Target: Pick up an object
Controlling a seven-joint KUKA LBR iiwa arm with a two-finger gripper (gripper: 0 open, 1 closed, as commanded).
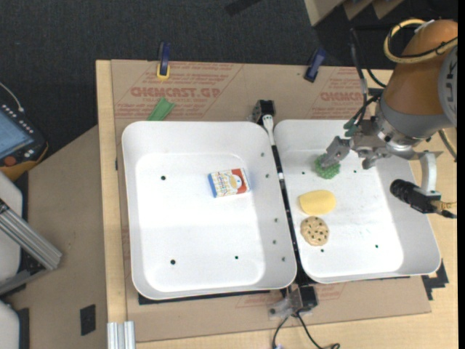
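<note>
**Gripper poised over the green object in the right bin**

At left, the left bin (145,195) holds a small blue-and-white carton (228,182) near its middle. Rightward, the right bin (407,246) contains a green, broccoli-like object (327,169), with a yellow piece (318,201) and a cookie (314,231) nearer the camera. The gripper (352,152) reaches in from the right with its fingers spread apart and holding nothing; one finger (336,150) stands just above the green object, which lies slightly to the gripper's left and below it.
</note>
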